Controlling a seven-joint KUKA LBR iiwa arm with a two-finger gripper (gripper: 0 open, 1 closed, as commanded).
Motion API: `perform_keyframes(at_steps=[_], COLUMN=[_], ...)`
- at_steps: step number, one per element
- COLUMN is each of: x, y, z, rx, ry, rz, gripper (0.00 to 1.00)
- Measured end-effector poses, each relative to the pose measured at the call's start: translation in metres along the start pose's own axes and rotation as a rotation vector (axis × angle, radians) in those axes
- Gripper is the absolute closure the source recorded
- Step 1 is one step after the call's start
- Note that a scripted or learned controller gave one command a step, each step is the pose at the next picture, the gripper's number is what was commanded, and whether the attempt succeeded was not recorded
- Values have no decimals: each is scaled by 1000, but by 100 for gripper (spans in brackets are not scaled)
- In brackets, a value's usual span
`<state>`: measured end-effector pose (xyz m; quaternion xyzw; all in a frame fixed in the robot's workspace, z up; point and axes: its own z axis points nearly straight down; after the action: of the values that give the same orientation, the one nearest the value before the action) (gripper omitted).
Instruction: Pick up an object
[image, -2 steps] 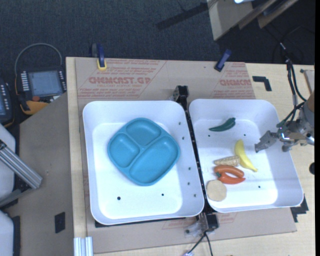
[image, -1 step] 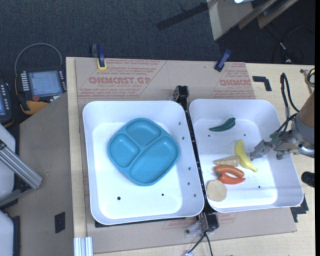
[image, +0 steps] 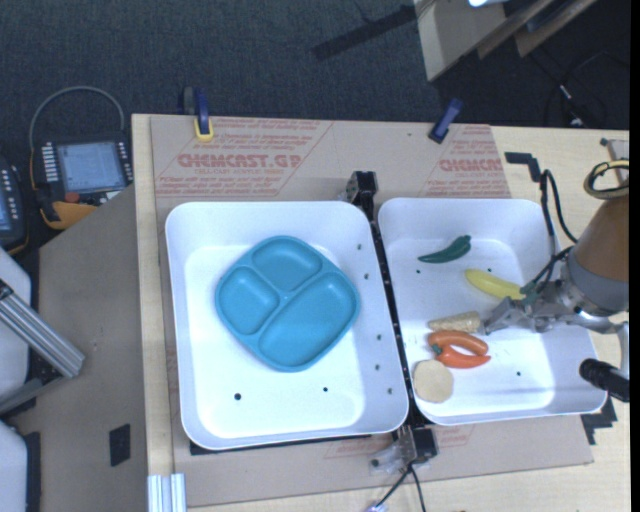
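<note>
The right bin (image: 530, 395) holds several small items. A dark green pepper (image: 445, 250) lies at the back, with a yellow piece (image: 490, 284) just in front of it. A pale beige stick (image: 455, 322) lies mid-bin, an orange-red pepper (image: 460, 348) sits just below it, and a round tan disc (image: 433, 381) rests near the front left corner. My gripper (image: 500, 317) reaches in low from the right. Its tip is beside the right end of the beige stick and just below the yellow piece. Nothing is visibly held.
The left bin (image: 200, 400) carries a blue divided plate (image: 288, 300) in its middle. The grey arm (image: 600, 270) with its cables stands over the right bin's right wall. A black divider clamp (image: 362, 186) sits between the bins at the back.
</note>
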<state>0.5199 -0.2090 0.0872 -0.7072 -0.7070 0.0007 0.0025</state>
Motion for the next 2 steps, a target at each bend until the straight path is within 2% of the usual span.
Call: perform_keyframes(at_steps=[1, 2], x=[-1, -11], y=[1, -2], z=[-13, -67], rx=[-5, -10], ry=[-3, -6], rz=[1, 1], gripper=[100, 100])
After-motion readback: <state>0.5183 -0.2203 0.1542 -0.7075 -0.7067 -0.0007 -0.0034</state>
